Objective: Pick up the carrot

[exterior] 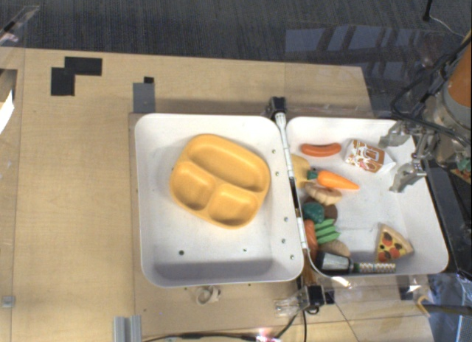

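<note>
The carrot (337, 180), orange with a green top, lies in the right bin (413, 219) near its left side, pointing right. My gripper (399, 160) hangs over the right bin's upper right part, to the right of the carrot and apart from it. Its fingers (405, 179) stand open with nothing between them.
A red sausage (322, 149) and a small printed packet (365, 156) lie just above the carrot. A heap of toy foods (321, 222) lines the bin's left wall, and a pizza slice (392, 245) sits lower right. The left bin (158, 259) holds a yellow divided plate (220, 179).
</note>
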{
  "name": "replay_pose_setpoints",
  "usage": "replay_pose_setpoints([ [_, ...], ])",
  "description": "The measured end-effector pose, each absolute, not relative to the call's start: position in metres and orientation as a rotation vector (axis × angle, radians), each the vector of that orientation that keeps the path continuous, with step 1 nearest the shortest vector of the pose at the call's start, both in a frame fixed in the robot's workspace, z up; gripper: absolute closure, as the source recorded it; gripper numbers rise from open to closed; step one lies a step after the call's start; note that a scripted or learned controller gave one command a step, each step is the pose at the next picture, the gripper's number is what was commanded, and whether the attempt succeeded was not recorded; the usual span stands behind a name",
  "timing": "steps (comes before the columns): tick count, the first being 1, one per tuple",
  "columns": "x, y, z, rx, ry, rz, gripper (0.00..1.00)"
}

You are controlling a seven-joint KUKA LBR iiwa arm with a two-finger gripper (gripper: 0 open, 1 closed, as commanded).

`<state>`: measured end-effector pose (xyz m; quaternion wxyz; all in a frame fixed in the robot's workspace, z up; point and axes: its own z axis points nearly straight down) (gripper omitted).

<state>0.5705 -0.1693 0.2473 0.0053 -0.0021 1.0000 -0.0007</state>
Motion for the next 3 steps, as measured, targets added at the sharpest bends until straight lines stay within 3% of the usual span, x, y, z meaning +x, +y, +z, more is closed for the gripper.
replay_pose_setpoints([
  [1,0.620,-0.125,0.116,-0.136,3.141,0.009,0.00],
  [2,0.580,-0.100,0.091,-0.064,3.123,-0.003,0.00],
  [3,0.520,-0.098,0.093,0.067,3.108,-0.005,0.00],
])
